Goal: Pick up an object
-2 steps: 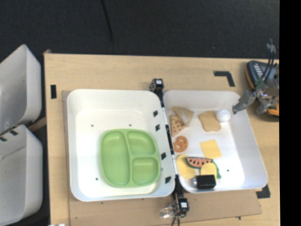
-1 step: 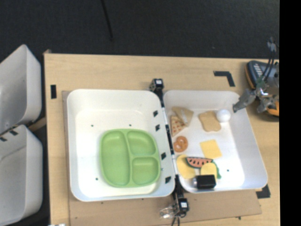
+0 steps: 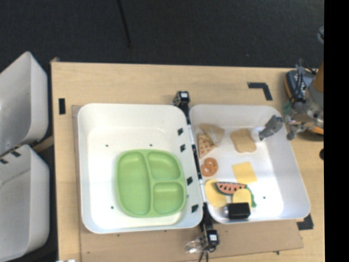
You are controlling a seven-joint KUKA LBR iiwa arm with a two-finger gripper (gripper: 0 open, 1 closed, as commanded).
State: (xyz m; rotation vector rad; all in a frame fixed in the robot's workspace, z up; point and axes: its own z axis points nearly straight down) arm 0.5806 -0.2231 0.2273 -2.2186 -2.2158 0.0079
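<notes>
The right bin (image 3: 289, 171) holds several toy foods. A tan bread slice (image 3: 242, 141) lies near its back, with a pizza slice (image 3: 205, 144) and a pale wrapped wedge (image 3: 214, 131) to its left. Further forward are a brown pretzel (image 3: 209, 166), a yellow cheese square (image 3: 244, 172), a watermelon slice (image 3: 230, 188) on a yellow piece (image 3: 215, 196), and a black block (image 3: 238, 210). My gripper (image 3: 275, 128) hangs over the bin's back right part, just right of the bread slice, with nothing visibly held.
The left bin (image 3: 98, 130) holds a green divided plate (image 3: 150, 182). The arm's wrist (image 3: 302, 100) stands over the bench beyond the right bin's back right corner. White housings (image 3: 19, 141) sit off the bench's left edge.
</notes>
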